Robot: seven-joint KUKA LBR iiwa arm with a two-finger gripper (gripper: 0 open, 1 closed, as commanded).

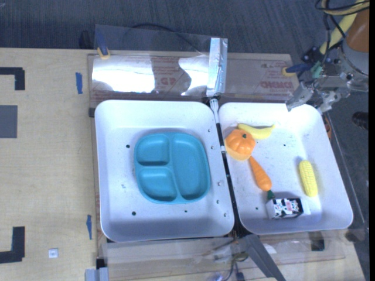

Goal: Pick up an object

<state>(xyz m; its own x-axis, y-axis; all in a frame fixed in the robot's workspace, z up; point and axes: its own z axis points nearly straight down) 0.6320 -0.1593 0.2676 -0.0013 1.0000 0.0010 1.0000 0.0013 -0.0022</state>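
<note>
Poised above the right bin's (337,157) far corner, the gripper (313,98), grip state indiscernible, would do best descending squarely over the isolated corn cob (308,178), clear of neighbours.

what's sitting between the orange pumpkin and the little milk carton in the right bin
In the camera view, the carrot lies between the pumpkin and the milk carton, running slantwise from just under the pumpkin down toward the carton.
</note>
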